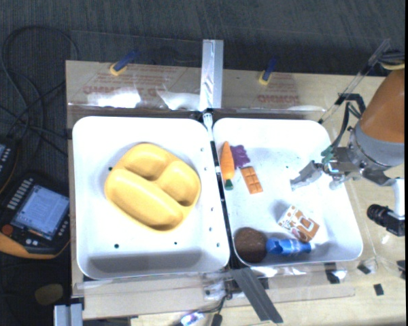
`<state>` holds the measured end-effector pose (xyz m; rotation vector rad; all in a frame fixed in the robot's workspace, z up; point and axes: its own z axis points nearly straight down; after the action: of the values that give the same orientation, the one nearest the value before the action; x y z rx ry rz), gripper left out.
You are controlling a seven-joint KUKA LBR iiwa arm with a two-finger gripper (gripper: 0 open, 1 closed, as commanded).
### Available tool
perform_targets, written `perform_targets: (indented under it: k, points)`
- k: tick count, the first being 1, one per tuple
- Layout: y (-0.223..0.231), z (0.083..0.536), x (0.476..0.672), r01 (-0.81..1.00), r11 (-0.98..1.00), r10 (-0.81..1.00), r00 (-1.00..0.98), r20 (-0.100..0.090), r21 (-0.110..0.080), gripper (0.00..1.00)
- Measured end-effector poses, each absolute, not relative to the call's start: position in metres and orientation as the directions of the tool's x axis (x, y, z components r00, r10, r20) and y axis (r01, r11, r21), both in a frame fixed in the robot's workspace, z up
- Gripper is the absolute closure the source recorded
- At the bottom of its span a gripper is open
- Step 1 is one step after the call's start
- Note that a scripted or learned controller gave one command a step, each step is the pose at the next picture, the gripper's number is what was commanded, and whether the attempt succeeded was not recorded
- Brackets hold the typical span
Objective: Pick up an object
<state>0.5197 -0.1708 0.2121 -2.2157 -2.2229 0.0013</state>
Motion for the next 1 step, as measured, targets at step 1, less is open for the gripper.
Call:
perform_targets:
  k: [1]
  points:
    - [-0.1697, 0.0903, 0.4945, 0.994, 0.106, 0.994, -0.106, -0.001, 0.006, 0.0]
